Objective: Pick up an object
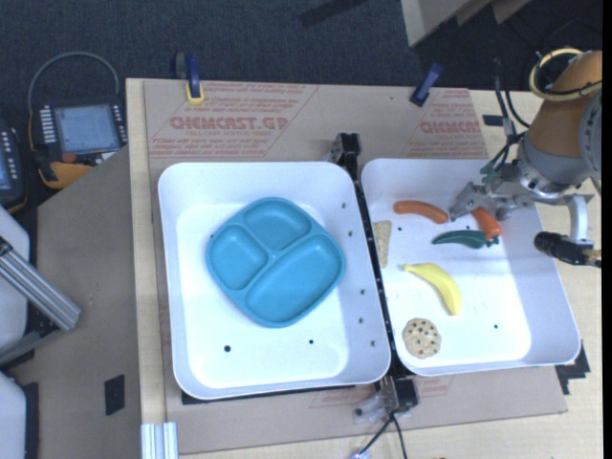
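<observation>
Both bins (182,256) are white. The divided plate (275,260) is plain sky blue. The banana (435,285) is yellow, the hot dog (421,210) orange-red, the pepper (464,240) dark green, and the cookie (421,337) tan with dark speckles. The table (287,113) is light brown board printed with red lettering.

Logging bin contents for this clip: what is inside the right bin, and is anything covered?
The right bin holds a hot dog, green pepper, banana and cookie. The gripper covers part of an orange item beneath it.
</observation>
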{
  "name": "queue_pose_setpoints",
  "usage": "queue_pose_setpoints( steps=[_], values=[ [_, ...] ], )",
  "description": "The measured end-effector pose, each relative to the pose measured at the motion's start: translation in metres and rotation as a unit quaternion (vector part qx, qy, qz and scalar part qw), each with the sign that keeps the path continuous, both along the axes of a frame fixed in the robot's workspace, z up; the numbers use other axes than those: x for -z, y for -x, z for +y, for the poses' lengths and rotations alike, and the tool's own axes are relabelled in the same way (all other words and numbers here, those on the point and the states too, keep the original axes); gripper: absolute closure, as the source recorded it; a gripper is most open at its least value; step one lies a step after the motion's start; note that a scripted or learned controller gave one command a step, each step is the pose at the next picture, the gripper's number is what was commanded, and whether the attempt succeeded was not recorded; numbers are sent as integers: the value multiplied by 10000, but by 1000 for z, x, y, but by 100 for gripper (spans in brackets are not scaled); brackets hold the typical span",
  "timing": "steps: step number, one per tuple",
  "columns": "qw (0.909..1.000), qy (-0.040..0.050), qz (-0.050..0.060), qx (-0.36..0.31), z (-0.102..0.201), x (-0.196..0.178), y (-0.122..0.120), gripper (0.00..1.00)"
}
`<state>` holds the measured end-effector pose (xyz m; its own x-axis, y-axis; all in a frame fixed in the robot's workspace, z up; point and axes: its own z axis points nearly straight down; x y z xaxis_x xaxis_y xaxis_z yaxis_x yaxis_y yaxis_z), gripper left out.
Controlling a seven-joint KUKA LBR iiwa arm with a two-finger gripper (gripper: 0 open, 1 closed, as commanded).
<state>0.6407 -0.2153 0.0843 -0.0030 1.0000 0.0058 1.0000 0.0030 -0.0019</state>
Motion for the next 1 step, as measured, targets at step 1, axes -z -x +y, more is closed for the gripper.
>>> queue_pose_setpoints(
  steps=[1],
  values=[
    [10000, 25, -16, -5, -1, -12, -1, 100]
  ],
)
